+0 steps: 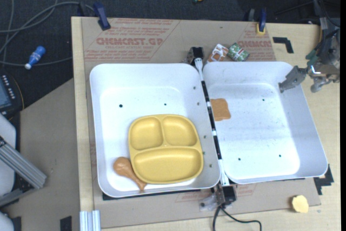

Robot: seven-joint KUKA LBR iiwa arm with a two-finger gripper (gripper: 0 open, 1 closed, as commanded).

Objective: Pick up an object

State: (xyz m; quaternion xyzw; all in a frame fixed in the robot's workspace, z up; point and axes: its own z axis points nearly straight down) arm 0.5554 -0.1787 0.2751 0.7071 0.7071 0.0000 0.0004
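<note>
Yellow divided plate (164, 149) nearest, left bin (108, 89); jaws (303, 77) at right bin's (303, 132) rim, state undeterminable; best descended squarely over brown tile (220, 109).

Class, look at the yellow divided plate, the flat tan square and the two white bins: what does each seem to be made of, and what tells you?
Yellow divided plate: probably moulded plastic, satin finish, with soft highlights and rounded compartment walls.
Flat tan square: possibly foam, cork or toy bread; matte, no shine.
White bins: likely thin formed plastic, smooth, with rounded corners and speckled scuffing.
</note>
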